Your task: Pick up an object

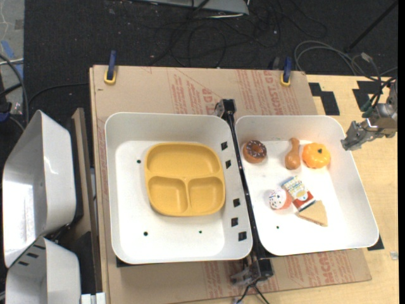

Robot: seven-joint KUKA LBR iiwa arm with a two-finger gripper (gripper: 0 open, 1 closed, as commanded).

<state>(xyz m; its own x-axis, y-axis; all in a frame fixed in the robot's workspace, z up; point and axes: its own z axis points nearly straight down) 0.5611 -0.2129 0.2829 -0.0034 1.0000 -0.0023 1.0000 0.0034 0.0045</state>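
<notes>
We see two shallow white plastic bins with rounded corners, side by side on a flat sheet of brown cardboard [190, 90]. The left bin [126, 233] holds a yellow moulded plastic tray [185, 177] with three compartments and smooth, soft edges; it lies near the middle, with bare white floor all around it. The right bin [354, 220] holds the small objects, gathered in its left and middle part, so the right side and the near strip of the floor stay open.

In the far row lie a round brown doughnut with sprinkles [254, 151], a tan drumstick-shaped toy [292, 154] just to its right, and an orange pumpkin-shaped toy [316, 156] touching or almost touching the drumstick. Nearer lie a small printed carton in blue, white and red [297, 192], a flat tan wedge like a sandwich slice [314, 214] just beside it, and a small round white and red piece [276, 199] to the left of the carton.

The grey metal gripper [354, 137] is at the far right corner of the right bin, above the rim, apart from every object. We cannot tell how far its fingers are open; nothing is visible between them.
</notes>
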